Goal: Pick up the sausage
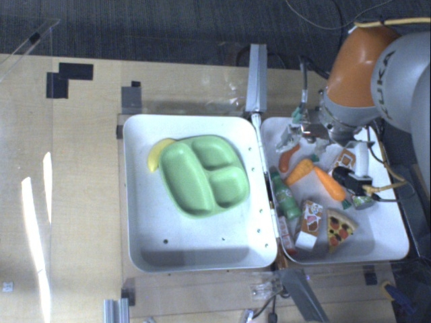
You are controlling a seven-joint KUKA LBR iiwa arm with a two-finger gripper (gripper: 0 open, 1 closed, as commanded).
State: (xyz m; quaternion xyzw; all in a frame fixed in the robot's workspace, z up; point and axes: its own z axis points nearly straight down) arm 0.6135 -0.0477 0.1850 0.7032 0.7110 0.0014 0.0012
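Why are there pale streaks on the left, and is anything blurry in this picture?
In the camera view, the streaks look like glare on a clear panel at the left; the green tray is sharp, while the gripper above the sausage looks slightly soft.

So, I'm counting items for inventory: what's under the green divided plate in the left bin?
A yellow, banana-like piece pokes out from under the green divided plate's upper-left edge, in the left bin. The plate covers the rest of it, and anything else beneath it is hidden.

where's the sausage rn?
In the camera view, the sausage lies in the right bin, near its upper-left corner, just under the claw and beside the carrot.
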